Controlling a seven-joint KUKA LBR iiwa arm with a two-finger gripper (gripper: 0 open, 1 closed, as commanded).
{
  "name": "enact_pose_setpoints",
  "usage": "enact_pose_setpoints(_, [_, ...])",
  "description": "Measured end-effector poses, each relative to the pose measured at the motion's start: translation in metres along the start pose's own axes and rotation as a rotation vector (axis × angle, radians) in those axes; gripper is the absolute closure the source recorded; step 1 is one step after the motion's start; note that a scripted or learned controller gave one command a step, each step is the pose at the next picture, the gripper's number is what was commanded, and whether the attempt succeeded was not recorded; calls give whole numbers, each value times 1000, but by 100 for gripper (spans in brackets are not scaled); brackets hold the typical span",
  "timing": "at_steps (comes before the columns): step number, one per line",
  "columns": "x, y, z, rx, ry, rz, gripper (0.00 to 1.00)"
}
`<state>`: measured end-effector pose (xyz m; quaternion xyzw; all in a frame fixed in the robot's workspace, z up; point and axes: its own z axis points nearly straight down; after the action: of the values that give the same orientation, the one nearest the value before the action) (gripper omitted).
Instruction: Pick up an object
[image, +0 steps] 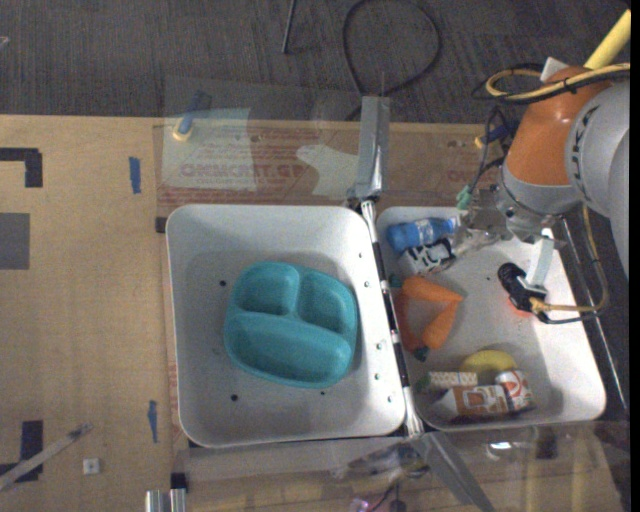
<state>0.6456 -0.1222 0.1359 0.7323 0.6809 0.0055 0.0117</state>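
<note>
In the right bin (585, 390), the gripper (432, 256) is low beside a blue bottle (413, 234), above the orange carrot (432, 292); a carton (485, 397) with unreadable print lies near the front, and a teal tray (291, 323) fills the left bin (190, 300).

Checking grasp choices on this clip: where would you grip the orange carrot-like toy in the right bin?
Probably across the orange carrot-like toy's thick upper end, coming straight down. That end lies clear on the bin floor, while its narrow tip points toward the divider wall.
</note>
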Motion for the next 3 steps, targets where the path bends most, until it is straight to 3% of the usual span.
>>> enact_pose_setpoints(1, [0, 0, 0, 1, 0, 1, 0])
enact_pose_setpoints(2, [11, -27, 20, -17, 2, -181, 0])
enact_pose_setpoints(3, [6, -58, 46, 17, 9, -165, 0])
